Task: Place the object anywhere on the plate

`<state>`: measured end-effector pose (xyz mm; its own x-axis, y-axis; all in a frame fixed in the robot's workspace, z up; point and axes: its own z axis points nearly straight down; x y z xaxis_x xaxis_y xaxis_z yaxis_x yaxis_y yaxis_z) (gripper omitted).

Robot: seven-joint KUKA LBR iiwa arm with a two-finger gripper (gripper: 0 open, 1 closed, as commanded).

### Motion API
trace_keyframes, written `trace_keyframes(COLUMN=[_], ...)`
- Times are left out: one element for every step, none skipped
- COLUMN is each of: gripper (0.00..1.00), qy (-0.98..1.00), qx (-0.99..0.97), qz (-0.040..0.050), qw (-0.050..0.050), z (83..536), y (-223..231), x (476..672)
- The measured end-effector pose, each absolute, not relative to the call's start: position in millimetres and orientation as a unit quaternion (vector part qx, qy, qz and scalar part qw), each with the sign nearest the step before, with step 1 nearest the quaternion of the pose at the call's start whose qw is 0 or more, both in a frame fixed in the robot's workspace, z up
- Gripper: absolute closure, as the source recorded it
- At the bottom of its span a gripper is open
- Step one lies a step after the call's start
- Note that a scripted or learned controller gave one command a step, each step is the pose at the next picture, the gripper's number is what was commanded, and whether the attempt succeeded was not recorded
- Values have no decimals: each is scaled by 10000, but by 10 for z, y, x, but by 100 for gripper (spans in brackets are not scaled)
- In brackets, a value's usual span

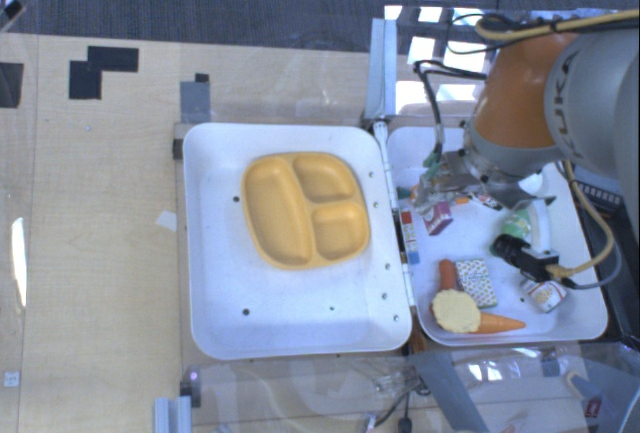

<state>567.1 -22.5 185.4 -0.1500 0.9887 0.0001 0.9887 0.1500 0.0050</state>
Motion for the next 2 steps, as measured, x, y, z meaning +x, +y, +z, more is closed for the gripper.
trace_keyframes(gripper=[100,0], qy=[7294,7296], qx=[6841,6839], qz=[13,13], qw=[6,9], z=[1849,1851], y=[632,629], x=[5917,5917])
